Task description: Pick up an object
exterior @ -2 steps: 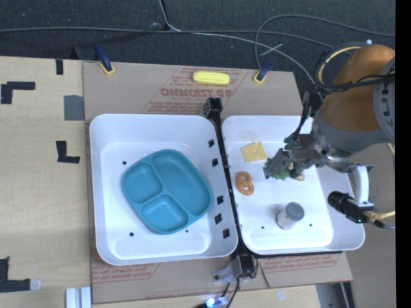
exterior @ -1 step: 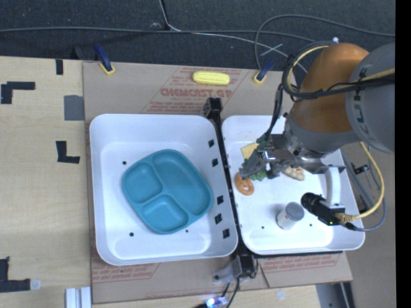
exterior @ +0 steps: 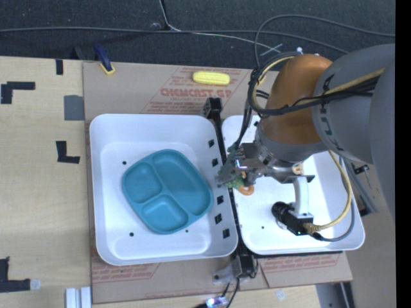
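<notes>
Nearby, blue tray (exterior: 167,191) fills left bin (exterior: 103,133).

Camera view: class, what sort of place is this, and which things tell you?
Probably a robotics lab test bench: a grey arm with loose cables reaches over two white bins, set on cardboard and holding a blue tray.

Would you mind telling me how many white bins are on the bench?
2. The left white bin holds a blue divided plate; the right white bin sits beside it, partly covered by the arm.
</notes>
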`<state>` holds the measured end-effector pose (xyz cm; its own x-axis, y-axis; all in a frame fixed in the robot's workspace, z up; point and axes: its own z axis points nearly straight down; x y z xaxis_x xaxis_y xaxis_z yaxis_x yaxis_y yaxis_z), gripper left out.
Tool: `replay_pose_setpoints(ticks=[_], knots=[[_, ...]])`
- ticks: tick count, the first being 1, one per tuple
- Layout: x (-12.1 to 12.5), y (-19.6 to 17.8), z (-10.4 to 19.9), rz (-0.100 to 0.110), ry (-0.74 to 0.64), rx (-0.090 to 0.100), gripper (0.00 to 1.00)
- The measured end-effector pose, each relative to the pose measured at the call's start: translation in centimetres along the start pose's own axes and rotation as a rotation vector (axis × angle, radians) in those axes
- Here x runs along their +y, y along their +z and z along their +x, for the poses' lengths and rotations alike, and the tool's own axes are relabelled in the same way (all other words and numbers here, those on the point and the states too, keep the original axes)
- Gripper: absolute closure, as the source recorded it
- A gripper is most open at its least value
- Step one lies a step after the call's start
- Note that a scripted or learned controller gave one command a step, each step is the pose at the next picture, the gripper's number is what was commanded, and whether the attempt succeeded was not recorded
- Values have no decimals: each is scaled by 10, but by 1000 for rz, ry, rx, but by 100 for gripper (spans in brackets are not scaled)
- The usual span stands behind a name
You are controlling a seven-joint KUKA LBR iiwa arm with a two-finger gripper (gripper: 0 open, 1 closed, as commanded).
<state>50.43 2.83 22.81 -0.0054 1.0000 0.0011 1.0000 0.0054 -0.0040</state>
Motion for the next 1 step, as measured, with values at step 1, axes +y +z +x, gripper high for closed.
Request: replay_pose_setpoints(ticks=[1], knots=[[-10,13,56,0,-1,0,100]])
